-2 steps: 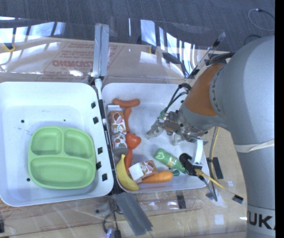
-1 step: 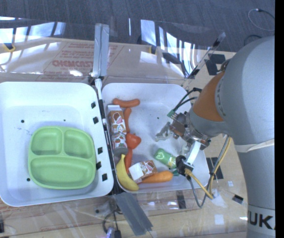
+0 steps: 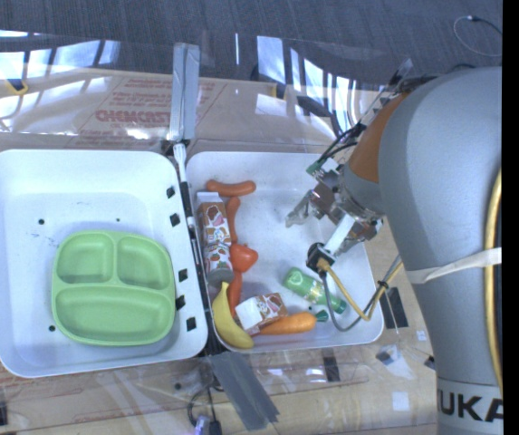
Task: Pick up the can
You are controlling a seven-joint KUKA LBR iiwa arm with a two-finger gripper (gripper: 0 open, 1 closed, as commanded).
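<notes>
The can [image 3: 214, 236] is brown with a white picture label. It lies on its side along the left wall of the right bin [image 3: 268, 175], just below a sausage [image 3: 230, 188]. My gripper [image 3: 316, 214] hangs over the right half of that bin, well to the right of the can and apart from it. Nothing can be seen held in it. The grey arm with its orange band [image 3: 372, 143] reaches in from the right and hides the bin's right wall.
Around the can lie a red pepper-like piece [image 3: 243, 257], a banana [image 3: 226, 319], a small carton [image 3: 261, 310], a carrot [image 3: 288, 324] and a green bottle [image 3: 306, 285]. The left bin [image 3: 24, 188] holds a green divided plate [image 3: 112, 288].
</notes>
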